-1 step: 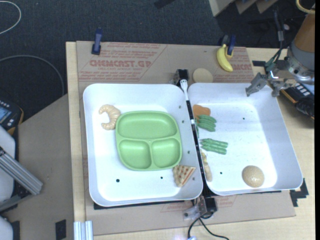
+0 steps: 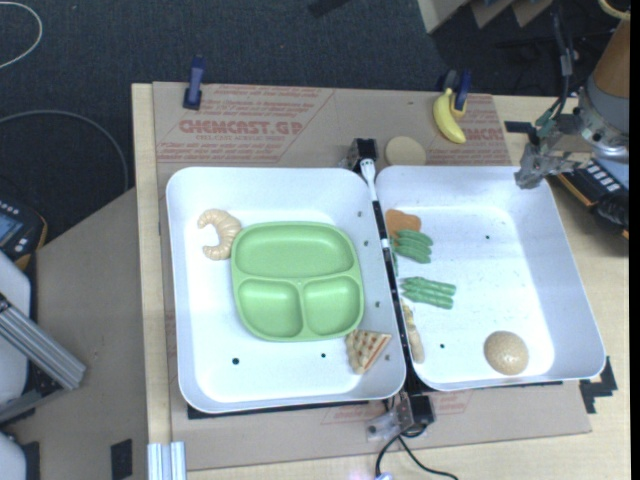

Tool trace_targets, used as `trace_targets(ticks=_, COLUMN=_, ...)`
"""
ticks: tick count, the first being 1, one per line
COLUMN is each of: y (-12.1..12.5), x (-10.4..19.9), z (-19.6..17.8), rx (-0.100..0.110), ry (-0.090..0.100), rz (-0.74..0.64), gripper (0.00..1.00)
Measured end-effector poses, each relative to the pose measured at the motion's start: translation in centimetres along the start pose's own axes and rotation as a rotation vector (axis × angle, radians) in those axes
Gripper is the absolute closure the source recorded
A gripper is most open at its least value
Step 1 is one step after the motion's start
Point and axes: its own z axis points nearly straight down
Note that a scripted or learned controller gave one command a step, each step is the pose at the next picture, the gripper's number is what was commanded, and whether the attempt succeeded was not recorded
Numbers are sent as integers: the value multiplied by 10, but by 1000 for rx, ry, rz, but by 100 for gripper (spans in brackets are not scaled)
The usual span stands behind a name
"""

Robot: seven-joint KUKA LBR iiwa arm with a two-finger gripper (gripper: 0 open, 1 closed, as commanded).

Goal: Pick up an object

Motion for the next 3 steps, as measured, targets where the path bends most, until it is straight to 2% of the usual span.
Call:
trace_targets(ticks=1, y=-29, x=47, z=-39, rx=5, ry=4, rz=-2, gripper=100)
trace_targets(ticks=2, y=-62, x=101, z=-50, rx=7, ry=5, rz=-4, gripper=100)
trace_targets(ticks=3, y=-115, x=164, z=-88, rx=6, ry=5, rz=-5, gripper=100)
